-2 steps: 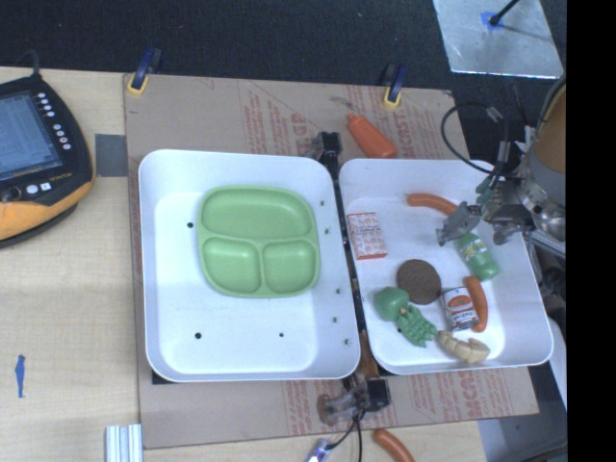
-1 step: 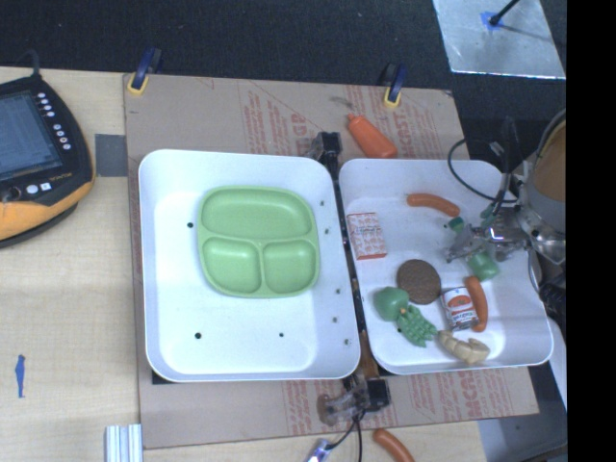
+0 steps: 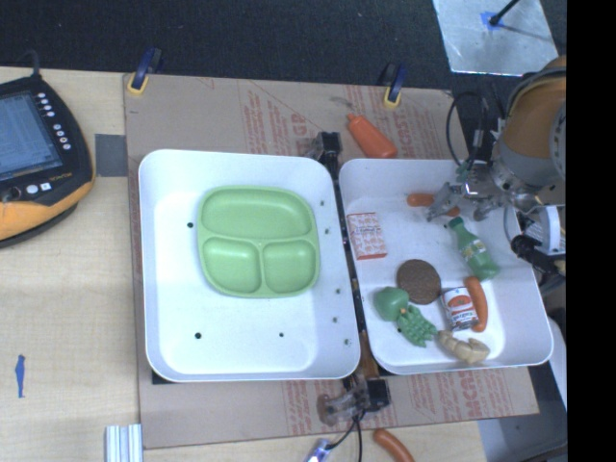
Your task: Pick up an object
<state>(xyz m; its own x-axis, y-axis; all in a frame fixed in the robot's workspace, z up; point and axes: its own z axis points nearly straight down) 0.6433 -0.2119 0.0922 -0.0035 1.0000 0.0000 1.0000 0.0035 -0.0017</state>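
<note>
My gripper (image 3: pixel 464 200) hangs over the back of the right bin (image 3: pixel 520 354), its fingers spread open with nothing between them. Just below it lies a green bottle (image 3: pixel 472 248), its cap end near the fingertips. A small orange carrot piece (image 3: pixel 420 199) rests just left of the gripper. Further forward in this bin are a brown round cookie (image 3: pixel 419 277), a green pepper (image 3: pixel 390 302), a small can (image 3: pixel 460 308), a red sausage (image 3: pixel 479 302), a knobbly green toy (image 3: pixel 416 325), a pale banana-like piece (image 3: pixel 465 347) and a printed card (image 3: pixel 367 235).
The left bin (image 3: pixel 168 354) holds a green divided plate (image 3: pixel 258 240). An orange carrot (image 3: pixel 371 138) lies on the cardboard behind the bins, another orange item (image 3: pixel 395 443) in front. A teach pendant (image 3: pixel 34 162) sits at far left. Cables run beside the arm.
</note>
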